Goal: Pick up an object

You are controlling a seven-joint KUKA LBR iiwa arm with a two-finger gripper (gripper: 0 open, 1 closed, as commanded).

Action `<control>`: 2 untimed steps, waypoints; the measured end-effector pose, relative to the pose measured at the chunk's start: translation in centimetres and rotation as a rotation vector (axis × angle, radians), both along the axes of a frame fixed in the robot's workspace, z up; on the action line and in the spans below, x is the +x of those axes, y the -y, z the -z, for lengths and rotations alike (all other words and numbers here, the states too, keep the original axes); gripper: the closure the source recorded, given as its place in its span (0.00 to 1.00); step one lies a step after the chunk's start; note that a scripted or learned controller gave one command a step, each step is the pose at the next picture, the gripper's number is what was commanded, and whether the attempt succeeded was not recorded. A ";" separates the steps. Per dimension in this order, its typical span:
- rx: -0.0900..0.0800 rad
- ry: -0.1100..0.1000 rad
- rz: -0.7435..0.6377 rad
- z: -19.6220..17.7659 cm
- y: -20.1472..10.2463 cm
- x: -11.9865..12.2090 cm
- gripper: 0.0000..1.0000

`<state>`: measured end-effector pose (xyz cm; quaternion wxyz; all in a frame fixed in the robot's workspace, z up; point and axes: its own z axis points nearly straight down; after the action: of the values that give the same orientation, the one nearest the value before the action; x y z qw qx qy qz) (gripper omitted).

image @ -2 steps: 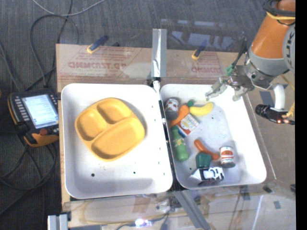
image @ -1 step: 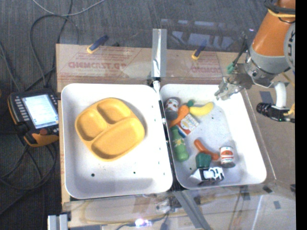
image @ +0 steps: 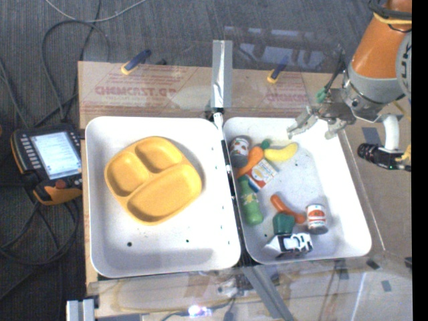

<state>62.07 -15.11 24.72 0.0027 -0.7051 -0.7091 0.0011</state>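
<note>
Since nothing is sitting between its fingers, I'd say the pick is barely getting started: the claw (image: pixel 319 122) is hanging spread wide and empty over the right bin (image: pixel 358 209), up at about 1 o'clock near its far edge. All the candidates are lying in that bin untouched: a banana (image: pixel 281 153) just below the claw at 12, a carrot (image: pixel 251 160) beside it, a green bottle (image: pixel 251 206) at 9, a small can (image: pixel 315 217) at 5. The yellow divided plate (image: pixel 154 179) is sitting alone in the left bin (image: pixel 114 249). Choosing, descending, closing, lifting, all of that is looking like it's left to do.
</note>
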 end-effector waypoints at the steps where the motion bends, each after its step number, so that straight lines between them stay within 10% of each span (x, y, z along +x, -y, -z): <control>1: -0.005 0.021 -0.163 14.4 -3.5 -1.0 0.00; 2: -0.009 0.036 -0.336 15.1 -4.0 -8.8 0.00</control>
<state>53.22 -11.10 9.61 -0.0131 -0.5764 -0.8170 -0.0080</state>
